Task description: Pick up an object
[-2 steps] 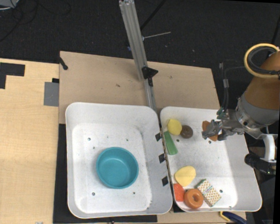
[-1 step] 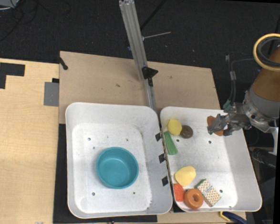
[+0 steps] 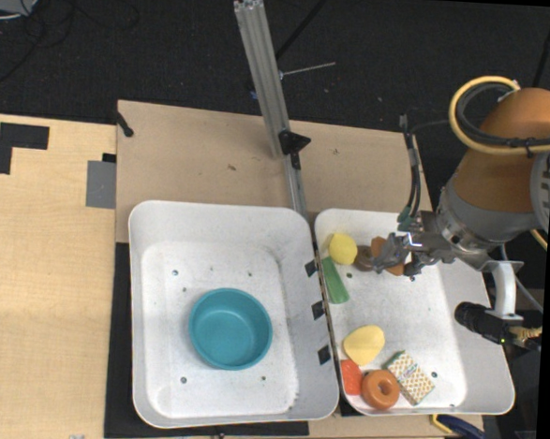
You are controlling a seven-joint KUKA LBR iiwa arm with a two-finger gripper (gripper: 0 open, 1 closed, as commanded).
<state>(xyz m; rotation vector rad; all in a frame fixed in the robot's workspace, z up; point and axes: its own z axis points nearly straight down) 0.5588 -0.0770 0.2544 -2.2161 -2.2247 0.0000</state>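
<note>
My gripper (image 3: pixel 406 252) hangs over the far part of the right bin (image 3: pixel 456 316), reaching in from the right. A small brown object (image 3: pixel 381 254) lies right against its tip, on the left side; whether it is gripped I cannot tell. Just left of that sits a yellow round object (image 3: pixel 342 249), with a green stick-shaped object (image 3: pixel 335 282) below it along the bin's left wall. Nearer the front lie a yellow lemon-like object (image 3: pixel 363 343), an orange ring (image 3: pixel 380 389), a red piece (image 3: pixel 350 374) and a patterned block (image 3: pixel 409 377).
The left bin (image 3: pixel 161 243) holds a teal bowl (image 3: pixel 231 327). A metal rail (image 3: pixel 266 73) slants up from between the bins at the back. The bins' shared walls meet near the green object.
</note>
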